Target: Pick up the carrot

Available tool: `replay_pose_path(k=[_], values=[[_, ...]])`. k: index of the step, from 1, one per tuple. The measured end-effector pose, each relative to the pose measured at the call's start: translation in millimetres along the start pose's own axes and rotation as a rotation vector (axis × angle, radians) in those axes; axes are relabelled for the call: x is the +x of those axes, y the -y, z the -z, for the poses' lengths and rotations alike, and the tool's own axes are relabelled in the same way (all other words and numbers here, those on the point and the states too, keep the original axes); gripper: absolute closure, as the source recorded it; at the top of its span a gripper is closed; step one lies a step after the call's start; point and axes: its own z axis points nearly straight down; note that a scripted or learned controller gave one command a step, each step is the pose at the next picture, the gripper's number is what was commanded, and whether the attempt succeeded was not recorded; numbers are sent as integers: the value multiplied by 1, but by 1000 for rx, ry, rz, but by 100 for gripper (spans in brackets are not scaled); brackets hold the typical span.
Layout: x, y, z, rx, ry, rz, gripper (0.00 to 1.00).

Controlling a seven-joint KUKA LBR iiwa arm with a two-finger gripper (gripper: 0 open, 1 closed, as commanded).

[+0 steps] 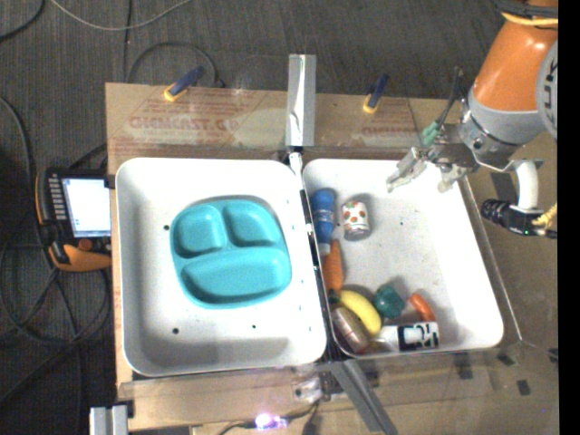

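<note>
The carrot (pixel 334 264) is a short orange piece lying lengthwise against the left wall of the right bin (pixel 471 270), just below a blue cylinder (pixel 322 212). My gripper (pixel 420 180) hangs over the far right part of that bin, well up and to the right of the carrot. Its two fingers stand apart, open, with nothing between them.
A white can with red spots (pixel 354 217) stands beside the blue cylinder. In the near corner lie a banana (pixel 361 309), a teal piece (pixel 390 300), a brown item (pixel 349 328), a small orange item (pixel 420 304) and a black-and-white box (pixel 414 336). The left bin (pixel 145 324) holds a teal divided plate (pixel 231 250).
</note>
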Motion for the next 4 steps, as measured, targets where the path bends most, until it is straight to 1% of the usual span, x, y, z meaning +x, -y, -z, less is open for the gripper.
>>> replay_pose_path(k=[1, 2, 3, 4], values=[[-41, -17, 6, -1, 4, 118, 0], [4, 21, -160, -5, 2, -34, 0], [3, 21, -150, -5, 1, -34, 100], [76, 43, -70, 1, 0, -315, 100]])
